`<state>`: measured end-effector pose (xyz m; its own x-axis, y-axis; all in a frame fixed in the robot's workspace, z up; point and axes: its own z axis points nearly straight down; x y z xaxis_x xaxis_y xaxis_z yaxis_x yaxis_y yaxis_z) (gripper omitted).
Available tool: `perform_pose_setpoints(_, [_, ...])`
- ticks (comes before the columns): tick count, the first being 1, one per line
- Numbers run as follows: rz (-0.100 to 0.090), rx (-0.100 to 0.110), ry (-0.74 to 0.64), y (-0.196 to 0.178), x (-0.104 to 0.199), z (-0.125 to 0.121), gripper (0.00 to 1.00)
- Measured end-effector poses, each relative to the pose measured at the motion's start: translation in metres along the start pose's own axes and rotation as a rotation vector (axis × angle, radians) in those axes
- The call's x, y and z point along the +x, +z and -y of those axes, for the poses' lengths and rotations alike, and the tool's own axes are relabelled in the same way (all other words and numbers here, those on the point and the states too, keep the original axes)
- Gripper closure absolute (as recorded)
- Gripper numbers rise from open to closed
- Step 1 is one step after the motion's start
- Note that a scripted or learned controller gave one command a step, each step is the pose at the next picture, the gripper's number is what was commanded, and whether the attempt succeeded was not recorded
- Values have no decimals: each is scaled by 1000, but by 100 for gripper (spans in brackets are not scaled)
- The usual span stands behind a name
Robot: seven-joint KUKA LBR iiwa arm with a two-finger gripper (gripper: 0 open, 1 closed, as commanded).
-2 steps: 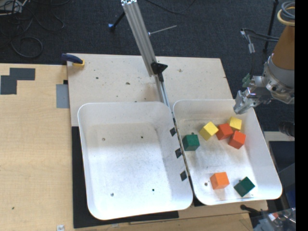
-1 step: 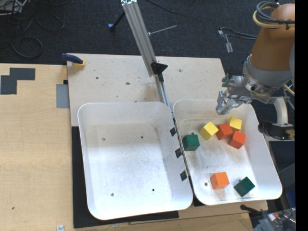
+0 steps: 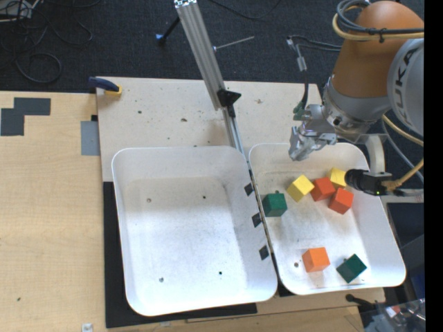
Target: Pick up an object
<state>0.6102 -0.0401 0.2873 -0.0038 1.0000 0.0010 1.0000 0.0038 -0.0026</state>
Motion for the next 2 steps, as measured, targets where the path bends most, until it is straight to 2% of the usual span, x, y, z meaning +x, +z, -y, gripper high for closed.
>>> perform_pose_setpoints(2, [0,2,1,16,97,-11,100])
